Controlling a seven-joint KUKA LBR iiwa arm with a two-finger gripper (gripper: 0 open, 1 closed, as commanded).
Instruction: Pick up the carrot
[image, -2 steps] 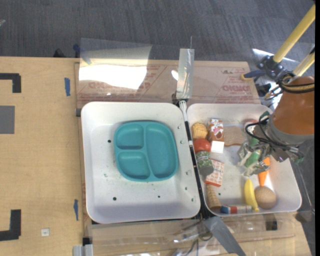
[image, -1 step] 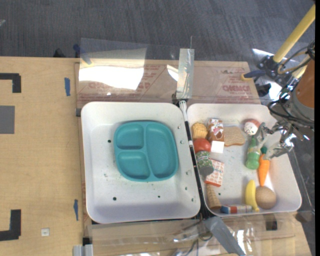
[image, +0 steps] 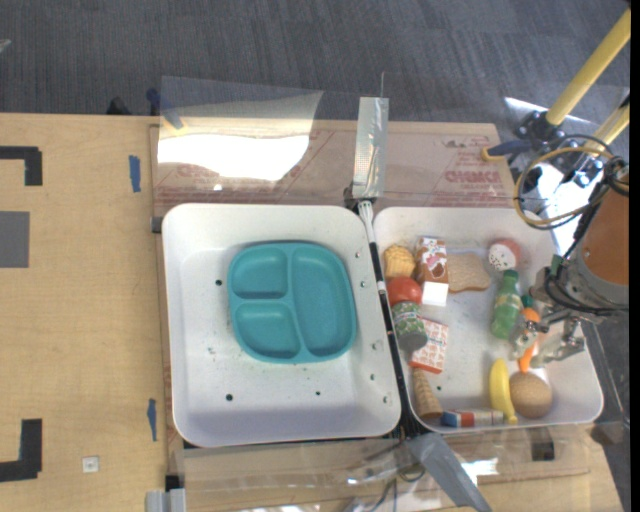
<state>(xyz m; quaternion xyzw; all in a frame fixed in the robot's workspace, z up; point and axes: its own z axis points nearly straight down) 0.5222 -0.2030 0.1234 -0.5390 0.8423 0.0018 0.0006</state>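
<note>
1. White bins sit side by side on the desk: the left bin and the right bin.
2. In the left bin lies a teal tray with three compartments, nothing in them.
3. The right bin is crowded with toy food. Along its left wall, from far to near: a corn cob, a tomato, a dark green piece, a small printed carton, and an ice cream cone pointing toward the near edge.
4. Further in, a second carton stands by a white cube, with a slice of bread just beside them and a round red-and-white piece toward the far right.
5. A green bottle lies right of centre.
6. Near the front right corner are a banana and a tan egg-like ball, touching each other; a small marker-like stick lies against the near wall.
7. The carrot is a small orange piece just above the tan ball, between the bottle and the bin's right wall.
8. The arm comes in from the right, and its tool is low over the right bin, right at the carrot. The carrot looks to be at the fingertips, but I cannot tell whether the fingers are apart, together, or clamped on it.
</note>
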